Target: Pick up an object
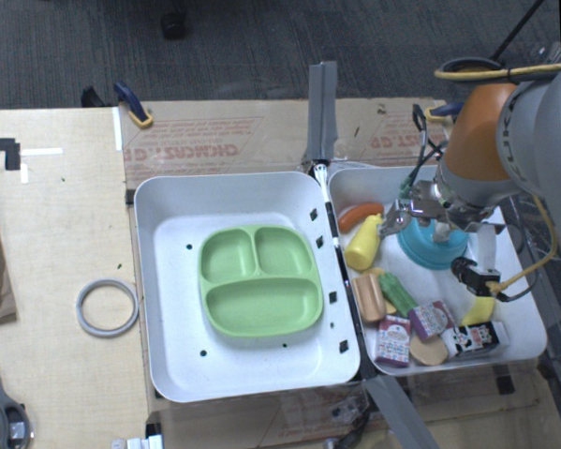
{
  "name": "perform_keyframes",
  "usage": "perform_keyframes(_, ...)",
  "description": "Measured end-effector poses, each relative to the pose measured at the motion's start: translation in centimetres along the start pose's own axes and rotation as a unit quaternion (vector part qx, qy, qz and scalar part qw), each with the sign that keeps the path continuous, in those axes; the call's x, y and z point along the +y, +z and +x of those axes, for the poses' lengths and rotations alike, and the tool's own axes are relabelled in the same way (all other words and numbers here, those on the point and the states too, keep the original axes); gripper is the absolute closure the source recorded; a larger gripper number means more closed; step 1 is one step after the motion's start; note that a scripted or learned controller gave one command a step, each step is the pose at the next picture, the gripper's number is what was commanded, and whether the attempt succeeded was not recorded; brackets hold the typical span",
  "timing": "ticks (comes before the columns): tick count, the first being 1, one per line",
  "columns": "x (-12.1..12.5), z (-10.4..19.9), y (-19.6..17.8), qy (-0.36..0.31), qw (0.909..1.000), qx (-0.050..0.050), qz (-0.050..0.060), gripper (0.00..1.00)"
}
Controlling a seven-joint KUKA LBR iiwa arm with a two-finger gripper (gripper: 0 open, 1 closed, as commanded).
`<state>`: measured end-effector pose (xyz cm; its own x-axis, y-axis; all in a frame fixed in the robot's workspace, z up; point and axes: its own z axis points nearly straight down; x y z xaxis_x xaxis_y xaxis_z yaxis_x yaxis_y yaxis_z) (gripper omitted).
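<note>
Camera view: two white bins (158, 300), one green tray (260, 281), one tool (421, 223)

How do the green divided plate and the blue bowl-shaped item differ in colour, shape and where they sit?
The green divided plate is pale green, squarish with three compartments; the blue bowl-shaped item is blue, round and undivided. The plate lies alone in the left bin; the blue item sits among toys in the right bin, partly covered by the gripper. Both rest in white bins.
</note>
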<state>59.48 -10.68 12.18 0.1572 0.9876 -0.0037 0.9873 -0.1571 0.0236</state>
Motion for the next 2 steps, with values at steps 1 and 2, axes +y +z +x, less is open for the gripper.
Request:
perform_keyframes(1, 7.01, -0.5, 0.87, -0.064, 0.9979, 0.001, 0.004, 0.0)
perform_keyframes(2, 6.65, -0.54, 0.96, -0.085, 0.9964, -0.001, 0.004, 0.0)
